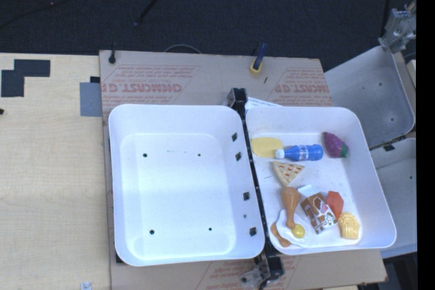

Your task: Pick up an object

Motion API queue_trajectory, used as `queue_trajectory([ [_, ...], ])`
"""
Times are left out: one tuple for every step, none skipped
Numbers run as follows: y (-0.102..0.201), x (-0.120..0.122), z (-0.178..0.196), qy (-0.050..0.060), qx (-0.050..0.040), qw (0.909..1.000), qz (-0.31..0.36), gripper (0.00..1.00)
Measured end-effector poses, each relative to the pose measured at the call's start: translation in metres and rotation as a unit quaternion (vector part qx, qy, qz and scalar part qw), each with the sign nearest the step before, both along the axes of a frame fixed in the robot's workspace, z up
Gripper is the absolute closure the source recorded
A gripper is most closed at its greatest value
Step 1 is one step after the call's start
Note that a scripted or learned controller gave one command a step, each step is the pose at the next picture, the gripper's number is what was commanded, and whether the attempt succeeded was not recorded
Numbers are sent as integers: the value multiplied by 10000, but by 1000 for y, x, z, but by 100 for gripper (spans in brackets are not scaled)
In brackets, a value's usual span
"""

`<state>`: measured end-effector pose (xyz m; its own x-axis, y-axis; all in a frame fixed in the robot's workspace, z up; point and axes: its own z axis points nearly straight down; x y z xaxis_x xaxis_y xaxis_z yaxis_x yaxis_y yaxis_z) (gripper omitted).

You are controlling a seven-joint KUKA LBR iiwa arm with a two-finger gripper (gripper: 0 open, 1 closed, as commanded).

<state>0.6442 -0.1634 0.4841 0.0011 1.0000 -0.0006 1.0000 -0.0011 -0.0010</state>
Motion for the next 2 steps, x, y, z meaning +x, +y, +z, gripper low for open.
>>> queue_trajectory([
  [-45, 0, 2, -1, 0, 10000, 4, 100],
  [-48, -1, -186, 69, 26, 10000, 4, 100],
])
